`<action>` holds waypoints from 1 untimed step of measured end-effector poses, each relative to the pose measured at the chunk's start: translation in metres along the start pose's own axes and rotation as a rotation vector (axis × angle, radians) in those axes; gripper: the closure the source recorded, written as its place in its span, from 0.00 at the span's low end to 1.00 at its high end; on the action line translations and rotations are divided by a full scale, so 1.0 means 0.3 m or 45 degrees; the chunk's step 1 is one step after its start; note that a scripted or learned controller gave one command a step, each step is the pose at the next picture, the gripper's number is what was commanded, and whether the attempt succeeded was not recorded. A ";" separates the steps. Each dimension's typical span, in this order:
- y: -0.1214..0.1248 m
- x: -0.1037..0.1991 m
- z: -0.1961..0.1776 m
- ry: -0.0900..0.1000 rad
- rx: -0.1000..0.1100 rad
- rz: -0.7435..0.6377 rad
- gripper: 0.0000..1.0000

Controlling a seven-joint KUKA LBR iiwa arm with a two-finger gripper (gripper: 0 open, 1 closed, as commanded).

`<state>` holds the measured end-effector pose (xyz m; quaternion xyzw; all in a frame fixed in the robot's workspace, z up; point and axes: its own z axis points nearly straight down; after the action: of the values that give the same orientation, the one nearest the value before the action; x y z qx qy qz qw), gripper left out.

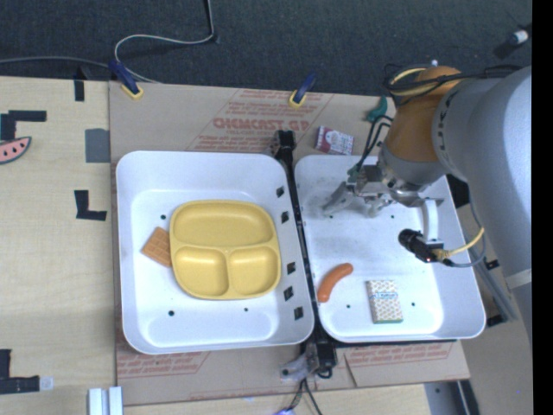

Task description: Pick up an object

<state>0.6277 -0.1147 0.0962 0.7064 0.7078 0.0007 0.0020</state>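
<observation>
Right bin point(449, 314): gripper point(356, 199) hovers near its far edge, fingers spread and nothing between them. Bare white floor lies open around it, toward the left wall and centre. Contents: orange sausage-shaped piece point(334, 281) near the front-left corner; small patterned box point(384, 301) just beside it, near the front edge.

Left bin point(138, 232): yellow divided tray point(226, 248) at centre; tan cracker point(158, 247) tucked at its left side.
</observation>
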 end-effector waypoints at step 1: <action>-0.001 0.002 -0.031 0.001 0.002 -0.002 1.00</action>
<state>0.6275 -0.1141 0.1054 0.7059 0.7083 0.0005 0.0012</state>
